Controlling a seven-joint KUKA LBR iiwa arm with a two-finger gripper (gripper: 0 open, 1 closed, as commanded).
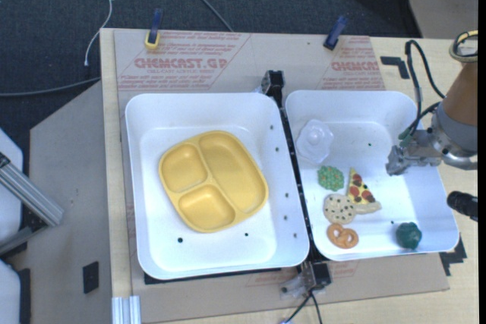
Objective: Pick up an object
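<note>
In the right bin (364, 106) lie several small toy foods: a clear plastic cup (314, 140), a green broccoli piece (330, 177), a pizza slice (361, 193), a chocolate-chip cookie (337, 207), a pretzel (343, 237) and a dark green ball (408, 234). My gripper (400, 160) hangs at the bin's right side, apart from all of them, about level with the broccoli. Nothing shows between its fingers.
The left bin (144, 163) holds a yellow divided plate (213, 180). Two blue clamps (155, 28) (335, 32) grip the board's far edge. A black bracket (272, 81) sits between the bins at the back. Cables run by the arm on the right.
</note>
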